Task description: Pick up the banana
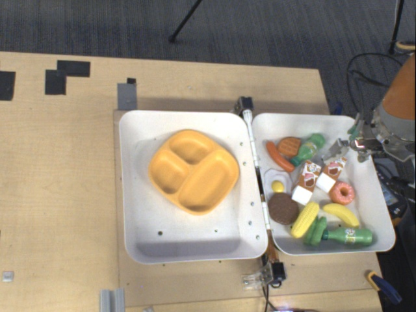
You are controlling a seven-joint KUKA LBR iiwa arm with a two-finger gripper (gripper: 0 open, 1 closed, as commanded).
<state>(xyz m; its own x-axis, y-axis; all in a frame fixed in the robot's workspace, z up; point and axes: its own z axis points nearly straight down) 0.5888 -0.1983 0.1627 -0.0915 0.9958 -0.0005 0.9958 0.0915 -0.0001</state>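
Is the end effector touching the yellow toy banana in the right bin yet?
Apart. The camera view shows the end effector at the right white bin's upper right edge, while the yellow toy banana lies lower down, with the pink ring donut between them.

No legible txt; green bottle (343,236) label too blurry.

Arm cropped at the frame's right edge, toys overlapping in the bin

The arm (402,99) runs off the right edge, leaving just its orange band and wrist; the gripper (354,142) is small and cluttered, so its finger spacing cannot be read. Below and left of the gripper, the corn cob (305,219) covers part of the brown disc (283,208) and the green bottle (341,236)'s left end. The print on the small cartons (311,172), just left of the gripper, is too small to read.
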